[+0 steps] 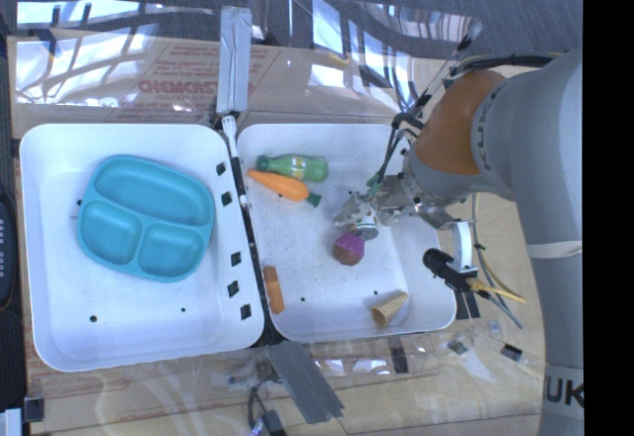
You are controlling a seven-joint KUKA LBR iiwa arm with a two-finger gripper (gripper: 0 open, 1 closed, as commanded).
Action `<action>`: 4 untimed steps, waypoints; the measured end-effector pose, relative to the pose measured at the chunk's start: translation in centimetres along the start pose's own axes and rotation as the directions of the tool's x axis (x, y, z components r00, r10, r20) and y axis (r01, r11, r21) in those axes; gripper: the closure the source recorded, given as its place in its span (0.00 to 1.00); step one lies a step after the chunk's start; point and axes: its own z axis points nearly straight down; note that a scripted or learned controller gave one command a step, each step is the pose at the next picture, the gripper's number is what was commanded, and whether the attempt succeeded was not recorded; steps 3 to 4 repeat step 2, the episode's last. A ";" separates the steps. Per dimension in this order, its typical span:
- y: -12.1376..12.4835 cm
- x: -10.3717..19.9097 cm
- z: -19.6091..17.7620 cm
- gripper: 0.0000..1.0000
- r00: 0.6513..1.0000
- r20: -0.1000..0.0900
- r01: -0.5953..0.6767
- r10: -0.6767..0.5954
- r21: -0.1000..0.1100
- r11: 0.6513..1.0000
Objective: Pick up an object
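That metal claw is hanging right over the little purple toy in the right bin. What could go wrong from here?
The end effector sits just above the purple toy, which looks small and rounded, so it might slip away or roll instead of being caught. The carrot and green bottle lie close by on the left; a sideways move could knock them. The cone rests near the bin wall, and a nudged toy could roll against it.

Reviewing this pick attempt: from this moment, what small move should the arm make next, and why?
Probably a short descent straight down. The gripper hangs in the right bin, directly above the purple object, with nothing seen between its fingers. The carrot and green bottle lie farther off, so the purple piece looks like the nearest target.
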 end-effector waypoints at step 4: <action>1.7 3.2 -12.6 1.00 1.000 -0.001 0.002 -0.002 -0.006 1.000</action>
